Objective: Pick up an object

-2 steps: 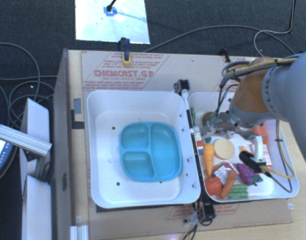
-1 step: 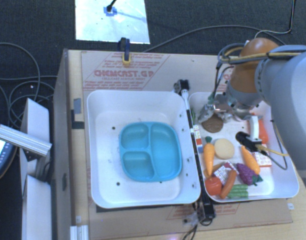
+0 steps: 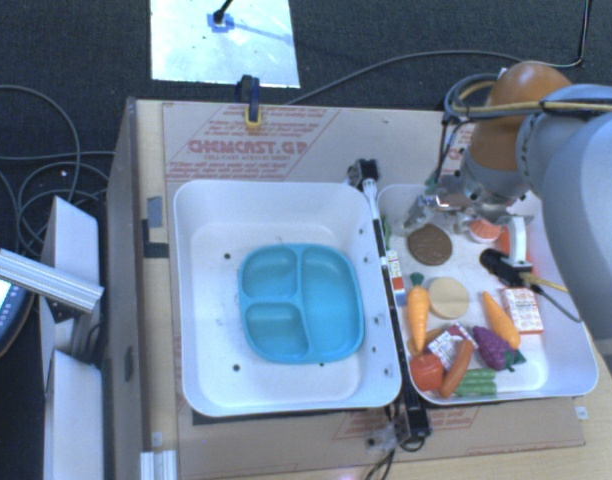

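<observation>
From the near edge of the surface [image 3: 286, 448], take the blue divided plate [image 3: 301, 303] as your landmark; it lies alone in the left white bin [image 3: 201, 268]. To its right, past the shared rims, sits the right white bin [image 3: 571, 368], which holds all the toy food.

Nearest you, right of the plate's front corner, a red tomato-like piece [image 3: 426, 371], green beans [image 3: 476, 383], a purple piece [image 3: 493, 346] and a small red-and-white packet [image 3: 444, 345] are packed together, touching. Slightly farther back, two orange carrots lie apart: one [image 3: 417, 313] close to the plate side, one [image 3: 500, 318] farther right beside a red-and-white box [image 3: 524, 310]. Between the carrots rests a pale round disc [image 3: 448, 297]. Beyond it lies a brown round disc [image 3: 430, 245], level with the plate's far edge.

The tool [image 3: 456, 206] hangs just past the brown disc, at the bin's far end, under the grey arm [image 3: 576, 168] with its orange band. Whether it is released or clenched cannot be told, and nothing is visibly held.

You would likely do best targeting the brown disc, or the pale one: both sit apart from their neighbours. Centre over the chosen piece and descend straight, because flat discs probably slip from an off-centre pinch.
</observation>
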Robot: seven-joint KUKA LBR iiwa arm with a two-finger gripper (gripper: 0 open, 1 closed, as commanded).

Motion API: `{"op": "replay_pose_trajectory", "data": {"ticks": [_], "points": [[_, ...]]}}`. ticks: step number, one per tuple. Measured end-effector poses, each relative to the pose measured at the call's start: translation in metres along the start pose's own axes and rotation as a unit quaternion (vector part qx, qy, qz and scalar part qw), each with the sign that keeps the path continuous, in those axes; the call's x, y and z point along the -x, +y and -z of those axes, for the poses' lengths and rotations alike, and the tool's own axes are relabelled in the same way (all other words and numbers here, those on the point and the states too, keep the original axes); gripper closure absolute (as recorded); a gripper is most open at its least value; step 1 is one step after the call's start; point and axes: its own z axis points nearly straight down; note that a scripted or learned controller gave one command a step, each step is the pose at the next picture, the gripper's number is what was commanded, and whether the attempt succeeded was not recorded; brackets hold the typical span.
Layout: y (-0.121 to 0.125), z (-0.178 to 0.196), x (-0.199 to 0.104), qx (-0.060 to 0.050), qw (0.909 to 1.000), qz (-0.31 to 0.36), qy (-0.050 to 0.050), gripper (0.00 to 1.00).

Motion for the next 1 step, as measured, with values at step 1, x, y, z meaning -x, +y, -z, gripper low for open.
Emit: {"op": "replay_pose_trajectory", "data": {"ticks": [1], "points": [[-0.0481,-0.0005,-0.0148,-0.001,1.0,-0.001,0.0,0.0]]}}
